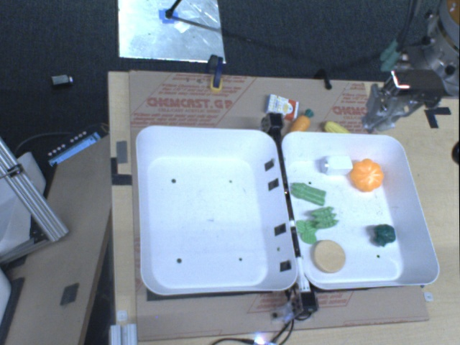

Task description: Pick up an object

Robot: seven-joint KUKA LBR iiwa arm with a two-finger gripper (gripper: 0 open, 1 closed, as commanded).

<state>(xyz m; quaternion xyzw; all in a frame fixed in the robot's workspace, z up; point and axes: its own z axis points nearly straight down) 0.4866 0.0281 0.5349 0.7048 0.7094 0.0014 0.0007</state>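
Note:
The right bin (412, 192) holds an orange fruit (366, 175), a small white block (336, 165), a green pod (307, 192), a green leafy bunch (318, 221), a tan round disc (330, 256) and a dark green broccoli piece (383, 234). My gripper (383, 115) hangs at the back right, just beyond the right bin's far rim and above the cardboard. It is up and to the right of the orange fruit, and nothing shows in its grasp.
The left bin (208, 207) lies beside the right one, joined by a black hinge strip (284, 207). Behind the bins on the cardboard lie a small carton (282, 106), a carrot (300, 123) and a yellow banana (335, 128). A blue-and-yellow clamp (215, 72) stands at the back edge.

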